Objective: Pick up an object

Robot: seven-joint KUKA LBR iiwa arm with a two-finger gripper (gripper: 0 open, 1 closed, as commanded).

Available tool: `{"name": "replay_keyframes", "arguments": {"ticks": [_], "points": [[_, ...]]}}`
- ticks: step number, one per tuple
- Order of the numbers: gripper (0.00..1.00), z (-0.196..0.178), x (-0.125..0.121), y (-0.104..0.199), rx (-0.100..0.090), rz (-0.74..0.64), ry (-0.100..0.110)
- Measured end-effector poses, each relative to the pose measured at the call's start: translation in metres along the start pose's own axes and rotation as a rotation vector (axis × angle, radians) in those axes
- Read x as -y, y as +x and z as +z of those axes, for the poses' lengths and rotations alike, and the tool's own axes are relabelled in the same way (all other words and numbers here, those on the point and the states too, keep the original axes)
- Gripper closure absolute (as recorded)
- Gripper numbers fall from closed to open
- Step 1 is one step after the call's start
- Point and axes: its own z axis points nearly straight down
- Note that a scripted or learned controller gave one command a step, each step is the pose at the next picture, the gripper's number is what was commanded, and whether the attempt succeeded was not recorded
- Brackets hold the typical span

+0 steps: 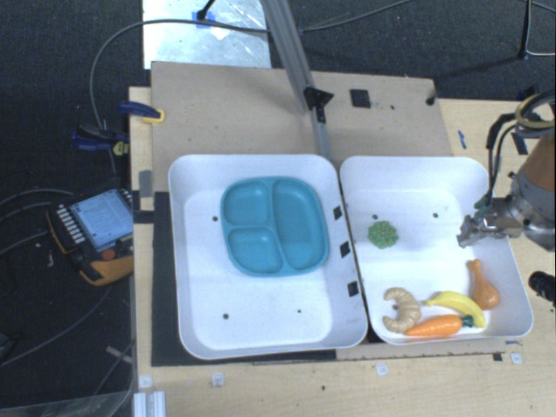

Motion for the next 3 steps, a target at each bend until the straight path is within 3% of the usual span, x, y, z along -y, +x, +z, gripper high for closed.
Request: {"name": "replay_keyframes", "arguments": {"ticks": [1, 3], "points": [[1.0, -0.054, -0.002, 0.0, 0.0, -0.002, -0.001], [1.0, -0.052, -0.01, 0.119, -0.004, -0.007, 0.004]]}}
